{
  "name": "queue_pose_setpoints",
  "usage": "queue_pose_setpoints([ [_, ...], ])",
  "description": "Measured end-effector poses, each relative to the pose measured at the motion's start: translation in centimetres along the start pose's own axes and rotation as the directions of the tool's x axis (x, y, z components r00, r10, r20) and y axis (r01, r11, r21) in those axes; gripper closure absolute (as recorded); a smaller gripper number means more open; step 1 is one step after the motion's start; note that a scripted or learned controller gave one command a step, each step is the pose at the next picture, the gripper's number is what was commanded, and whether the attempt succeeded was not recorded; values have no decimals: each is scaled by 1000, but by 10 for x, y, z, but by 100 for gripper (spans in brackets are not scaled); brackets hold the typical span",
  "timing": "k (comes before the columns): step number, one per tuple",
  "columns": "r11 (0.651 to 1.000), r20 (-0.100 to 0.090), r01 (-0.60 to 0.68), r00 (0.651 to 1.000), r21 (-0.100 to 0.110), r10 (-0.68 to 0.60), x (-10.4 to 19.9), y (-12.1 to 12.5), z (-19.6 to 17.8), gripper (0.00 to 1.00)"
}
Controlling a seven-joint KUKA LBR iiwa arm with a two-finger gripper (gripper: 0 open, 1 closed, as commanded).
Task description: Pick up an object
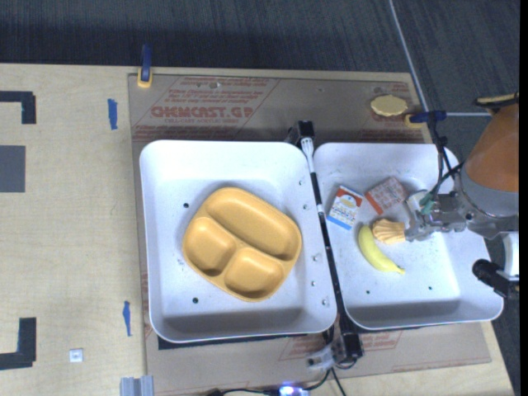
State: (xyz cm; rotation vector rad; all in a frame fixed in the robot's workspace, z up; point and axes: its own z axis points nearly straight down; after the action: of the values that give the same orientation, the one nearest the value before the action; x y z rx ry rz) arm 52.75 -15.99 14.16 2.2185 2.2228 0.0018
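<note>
The right bin (483, 304) holds a yellow banana (377, 252), a small tan ridged pastry-like item (388, 232), a white, orange and blue carton (344, 207) and a reddish crinkled packet (385, 195). My gripper (415, 221) reaches in from the right, low over the bin. Its tip is right against the right side of the tan item, just above the banana's upper end. The view does not show whether anything is held. The left bin (157, 163) holds a large yellow compartment tray (239, 242).
The arm's orange band (497, 151) and grey wrist hang over the right bin's right edge. Cables run along the divider (318, 213) between the bins. A tan disc (389, 106) lies on the cardboard behind the right bin. Open bench lies to the left.
</note>
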Motion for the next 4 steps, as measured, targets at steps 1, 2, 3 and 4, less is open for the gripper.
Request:
queue_pose_setpoints([
  [1,1000,0,-1,1000,0,1,0,0,0,0],
  [2,1000,4,-4,1000,-19,4,32,-17,48,0],
  [3,1000,1,-2,1000,-4,2,59,-47,55,0],
  [4,1000,4,-3,1000,-10,3,57,-45,45,100],
])
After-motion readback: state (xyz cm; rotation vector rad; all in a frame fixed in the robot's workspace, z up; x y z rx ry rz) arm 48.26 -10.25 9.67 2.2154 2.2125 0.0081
